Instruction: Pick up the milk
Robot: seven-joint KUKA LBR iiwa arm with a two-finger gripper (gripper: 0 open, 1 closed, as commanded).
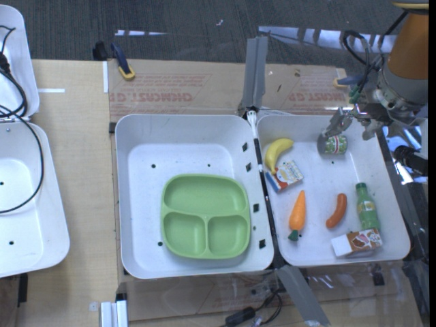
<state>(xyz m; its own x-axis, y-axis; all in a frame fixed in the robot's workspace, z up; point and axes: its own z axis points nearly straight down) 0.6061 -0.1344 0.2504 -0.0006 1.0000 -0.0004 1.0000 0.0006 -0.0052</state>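
The milk (290, 173), a small white carton with red and blue print, lies on its side in the right bin (320, 251), just below the banana (276, 152) near the bin's left wall. My gripper (353, 129) hangs over the bin's far right part, well to the right of the carton and above it in the view. Its fingers (336, 123) stand spread apart with nothing between them. A small green can (334, 144) lies right under the left fingertip.
The right bin also holds a carrot (297, 213), a red sausage (336, 210), a green bottle (368, 208) and a brown-and-white carton (357, 242). In the left bin (136, 182) sits a green divided plate (205, 216). Cables hang by the arm's wrist.
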